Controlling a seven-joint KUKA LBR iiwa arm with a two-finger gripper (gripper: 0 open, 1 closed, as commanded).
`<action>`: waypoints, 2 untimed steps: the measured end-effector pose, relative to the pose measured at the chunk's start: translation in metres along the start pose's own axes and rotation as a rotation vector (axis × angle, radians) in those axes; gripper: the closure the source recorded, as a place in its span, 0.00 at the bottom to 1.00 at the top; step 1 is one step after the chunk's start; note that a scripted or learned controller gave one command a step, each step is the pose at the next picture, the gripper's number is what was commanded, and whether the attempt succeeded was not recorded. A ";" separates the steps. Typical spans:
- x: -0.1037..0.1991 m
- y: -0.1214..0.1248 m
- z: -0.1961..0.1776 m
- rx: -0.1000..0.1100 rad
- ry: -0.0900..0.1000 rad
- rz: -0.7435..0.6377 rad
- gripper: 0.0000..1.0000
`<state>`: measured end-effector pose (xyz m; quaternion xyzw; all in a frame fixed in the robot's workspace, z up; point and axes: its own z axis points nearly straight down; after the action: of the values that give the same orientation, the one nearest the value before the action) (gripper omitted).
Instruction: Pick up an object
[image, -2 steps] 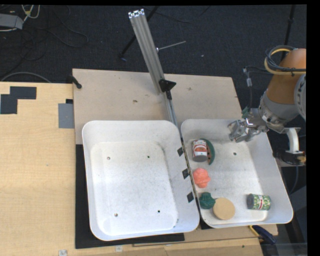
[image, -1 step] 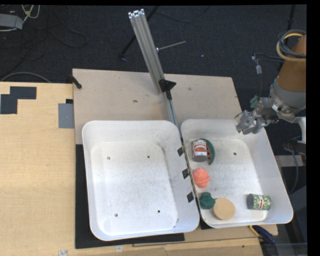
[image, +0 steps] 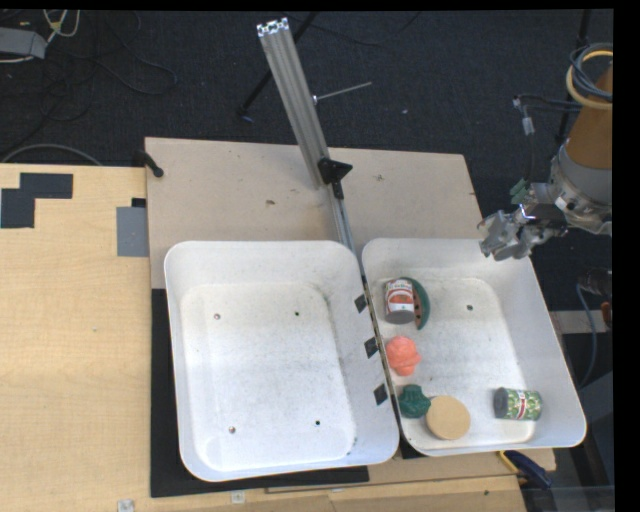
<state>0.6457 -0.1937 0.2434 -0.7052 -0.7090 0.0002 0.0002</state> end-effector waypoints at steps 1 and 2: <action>0.046 -0.005 0.001 0.005 0.003 0.001 1.00; 0.106 -0.019 0.002 0.006 0.003 0.001 1.00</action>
<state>0.6262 -0.0874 0.2414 -0.7054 -0.7088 0.0012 0.0036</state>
